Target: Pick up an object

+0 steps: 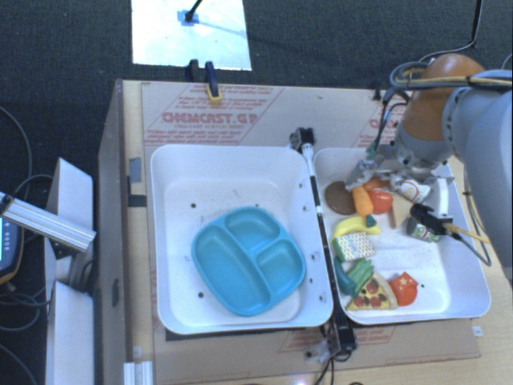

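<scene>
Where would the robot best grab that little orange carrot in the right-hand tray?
Probably across the carrot's narrow width near its middle, coming straight down from above. It lies flat and long, pointing up-down in the picture, with a brown disc and red piece close beside.

I work in a robotics lab, not a kitchen, whatever the toy food suggests. My bench [240, 107] is a board still covered in its printed protective paper, standing on dark carpet [64, 46]. Two shallow white bins, the left bin [172, 207] and the right bin [465, 283], sit side by side on it, joined along a clamped black strip [318, 207]. A blue clamp [211, 79] grips the far edge. Loose cables [16, 159] trail over the floor on the left, beside an aluminium rail [48, 221]. The plastic play food [365, 251] and blue divided plate [248, 259] are plainly test props.
</scene>
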### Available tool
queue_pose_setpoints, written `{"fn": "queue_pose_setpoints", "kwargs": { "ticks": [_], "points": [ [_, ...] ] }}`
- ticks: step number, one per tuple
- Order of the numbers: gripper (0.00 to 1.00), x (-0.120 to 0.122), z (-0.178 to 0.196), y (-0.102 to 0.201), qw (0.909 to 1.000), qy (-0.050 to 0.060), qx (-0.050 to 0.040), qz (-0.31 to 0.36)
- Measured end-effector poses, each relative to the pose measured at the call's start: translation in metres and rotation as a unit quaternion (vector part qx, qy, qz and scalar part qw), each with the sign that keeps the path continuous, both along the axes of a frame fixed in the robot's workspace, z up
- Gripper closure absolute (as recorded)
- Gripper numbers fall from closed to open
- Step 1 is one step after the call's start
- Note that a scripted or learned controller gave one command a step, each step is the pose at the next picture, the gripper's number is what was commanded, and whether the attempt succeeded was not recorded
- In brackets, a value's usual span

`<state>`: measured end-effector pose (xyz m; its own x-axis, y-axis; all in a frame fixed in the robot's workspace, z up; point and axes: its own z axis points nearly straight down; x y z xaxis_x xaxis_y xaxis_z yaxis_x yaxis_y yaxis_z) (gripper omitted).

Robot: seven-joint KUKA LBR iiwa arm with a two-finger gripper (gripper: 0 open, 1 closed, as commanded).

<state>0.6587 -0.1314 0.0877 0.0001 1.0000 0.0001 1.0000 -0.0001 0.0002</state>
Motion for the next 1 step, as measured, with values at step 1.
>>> {"fn": "queue_pose_setpoints", "kwargs": {
  "ticks": [1],
  "points": [
    [0.0, 0.0108, 0.0511, -0.0349, 1.0, -0.002, -0.0009, 0.001]
  ]
}}
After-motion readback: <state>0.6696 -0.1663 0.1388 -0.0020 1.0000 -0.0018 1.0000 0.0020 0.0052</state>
